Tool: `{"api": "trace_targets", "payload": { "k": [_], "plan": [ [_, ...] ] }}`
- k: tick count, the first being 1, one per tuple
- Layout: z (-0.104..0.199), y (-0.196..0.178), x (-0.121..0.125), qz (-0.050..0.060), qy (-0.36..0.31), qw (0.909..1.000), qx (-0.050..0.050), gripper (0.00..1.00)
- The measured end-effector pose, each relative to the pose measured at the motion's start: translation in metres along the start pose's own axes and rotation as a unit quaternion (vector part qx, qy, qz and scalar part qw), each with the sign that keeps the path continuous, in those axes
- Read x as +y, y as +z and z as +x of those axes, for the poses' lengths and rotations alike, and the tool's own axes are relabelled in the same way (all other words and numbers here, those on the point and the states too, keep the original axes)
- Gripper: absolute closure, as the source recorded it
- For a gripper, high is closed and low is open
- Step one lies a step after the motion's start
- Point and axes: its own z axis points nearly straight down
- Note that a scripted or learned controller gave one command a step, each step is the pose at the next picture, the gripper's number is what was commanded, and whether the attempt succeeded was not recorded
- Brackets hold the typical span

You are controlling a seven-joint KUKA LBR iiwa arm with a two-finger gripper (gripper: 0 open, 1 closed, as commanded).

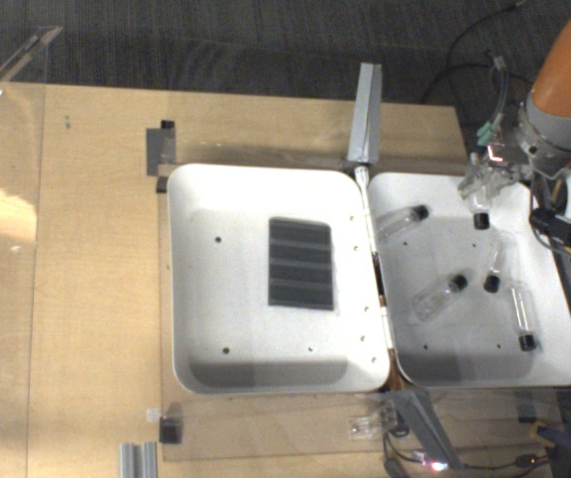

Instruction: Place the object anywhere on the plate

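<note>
A dark grey ribbed plate [301,263] lies flat in the middle of the left bin [195,267]. Several clear vials with black caps lie scattered in the right bin [564,366]: one [402,219] near its back left corner, one [438,296] at its centre, one [491,270] right of centre and one [520,319] near the front right. My gripper [482,179] hangs over the back edge of the right bin, far right of the plate. A small black cap [481,220] sits just below it; whether that piece is held is unclear.
The orange-banded arm [569,63] comes in at the top right, with black cables [554,232] hanging along the right bin's right side. A grey metal bar [367,113] stands behind the gap between the bins. Wooden bench [66,287] lies to the left.
</note>
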Motion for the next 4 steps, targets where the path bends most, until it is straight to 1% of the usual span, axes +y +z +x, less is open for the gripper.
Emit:
{"api": "trace_targets", "payload": {
  "k": [1,2,3,4],
  "plan": [
    [0.075,0.018,0.006,-0.001,-0.307,0.9519,0.001,1.00],
    [0.162,-0.048,0.002,-0.003,-0.452,0.8920,0.001,1.00],
    [0.212,0.011,-0.017,-0.002,-0.615,0.7884,0.002,1.00],
    [0.279,-0.085,-0.016,-0.004,-0.769,0.6398,0.001,1.00]
  ]
}}
